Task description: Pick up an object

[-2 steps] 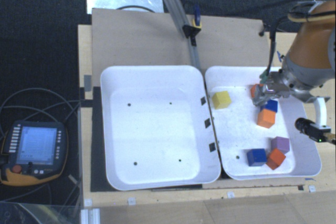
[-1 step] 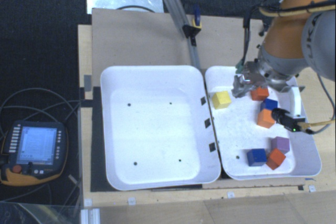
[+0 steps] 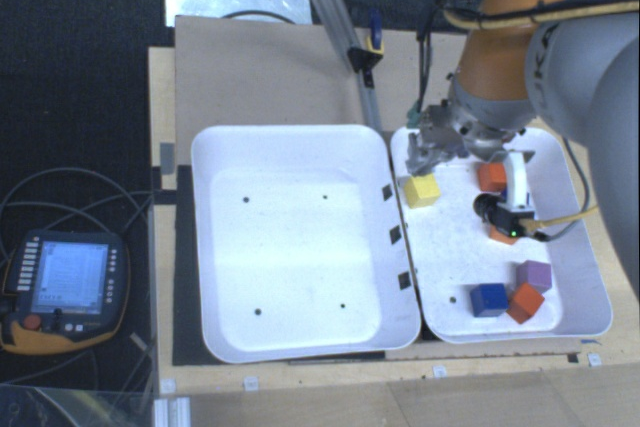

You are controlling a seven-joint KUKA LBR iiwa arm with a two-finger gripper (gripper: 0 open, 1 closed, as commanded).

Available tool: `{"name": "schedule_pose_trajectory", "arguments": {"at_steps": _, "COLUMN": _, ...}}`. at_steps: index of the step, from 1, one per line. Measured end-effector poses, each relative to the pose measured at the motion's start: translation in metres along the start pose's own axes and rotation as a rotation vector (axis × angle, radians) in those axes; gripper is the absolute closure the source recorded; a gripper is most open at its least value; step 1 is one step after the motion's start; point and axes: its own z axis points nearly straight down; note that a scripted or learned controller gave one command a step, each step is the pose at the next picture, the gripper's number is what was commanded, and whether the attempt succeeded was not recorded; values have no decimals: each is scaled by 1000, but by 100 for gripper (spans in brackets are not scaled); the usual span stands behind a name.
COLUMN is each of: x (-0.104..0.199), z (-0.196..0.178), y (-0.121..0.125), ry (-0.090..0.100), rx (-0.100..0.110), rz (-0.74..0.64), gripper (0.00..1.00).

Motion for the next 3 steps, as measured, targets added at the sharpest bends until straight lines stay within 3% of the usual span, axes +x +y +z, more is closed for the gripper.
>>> {"name": "schedule_pose_trajectory", "arguments": {"at_steps": 2, "x": 93, "z": -13, "y": 48, "ry": 1, "rx": -3, "rz": 0, "gripper": 100}}
{"name": "schedule_pose_trajectory", "arguments": {"at_steps": 3, "x": 89, "z": -12, "y": 47, "ry": -2, "rx": 1, "rz": 5, "gripper": 0}}
